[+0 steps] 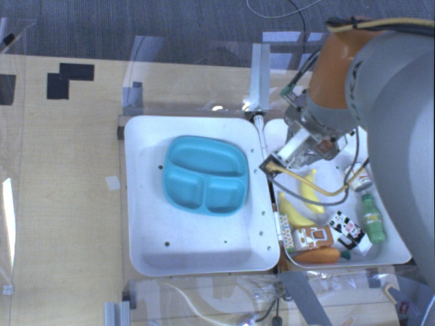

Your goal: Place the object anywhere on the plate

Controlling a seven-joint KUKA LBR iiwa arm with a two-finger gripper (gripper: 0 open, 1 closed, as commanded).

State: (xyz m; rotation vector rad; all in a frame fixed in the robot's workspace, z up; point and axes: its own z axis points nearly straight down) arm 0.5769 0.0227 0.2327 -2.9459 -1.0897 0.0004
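Overhead slanted view of the bench with two shallow white bins side by side. The left bin (146,202) holds a blue plate (204,175) with three compartments, lying slightly above the bin's centre; nothing rests on the plate. The right bin (401,253) contains the loose objects: a yellow banana (299,212) near its left wall, a brown carton (314,236) just below the banana, an orange carrot-like item (317,255) touching the carton's lower edge, a black-and-white patterned toy (346,228) to the carton's right, and a green bottle (372,219) near the right side. The grey arm (394,114), with its orange band (333,66), reaches in from the right and hangs over the upper part of the right bin. The gripper (289,156) sits just above the banana, close to the wall between the bins; whether it is apart or together cannot be told, and no object is visibly held
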